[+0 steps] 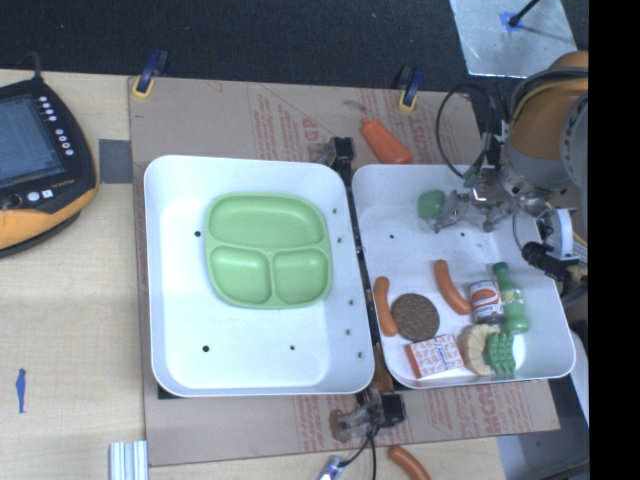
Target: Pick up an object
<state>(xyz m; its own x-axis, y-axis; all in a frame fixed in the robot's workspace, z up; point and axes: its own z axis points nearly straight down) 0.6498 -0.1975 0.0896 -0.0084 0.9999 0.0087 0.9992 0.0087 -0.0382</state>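
1. The jaws of the gripper are spread apart, and nothing sits between them.
2. The gripper hangs low over the back part of the right bin, with the grey arm and its orange band behind it.
3. A small green round thing lies just to the left of the gripper, close to one finger; I cannot tell if they touch.
4. Nearer the front of the same bin lie an orange sausage, a second sausage by the left wall, and a brown round patty between them.
5. A small can and a green bottle sit near the right wall.
6. A red and white box lies at the front edge.
7. The left bin holds a green plate with three parts.
8. An orange carrot lies on the bench behind the bins.
9. A tablet with an orange rim rests far left.
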